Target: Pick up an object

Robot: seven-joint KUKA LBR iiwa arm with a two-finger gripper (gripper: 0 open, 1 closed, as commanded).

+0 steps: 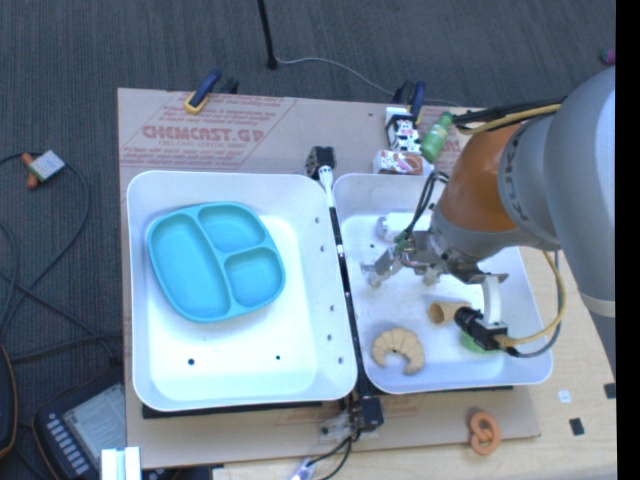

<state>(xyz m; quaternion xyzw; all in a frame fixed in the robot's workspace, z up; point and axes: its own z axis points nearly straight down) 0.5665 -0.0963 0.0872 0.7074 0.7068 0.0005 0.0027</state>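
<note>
Currently the gripper [385, 260] hangs over the middle of the right bin [520, 366]; whether it is open or closed, cannot tell. The croissant [398, 349] lies by that bin's front edge, apart from the gripper.

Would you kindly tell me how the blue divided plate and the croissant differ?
The plate is blue, the croissant tan. The plate is far larger than the croissant. The plate lies in the left bin, the croissant in the right bin. Both lie flat in white bins.
</note>
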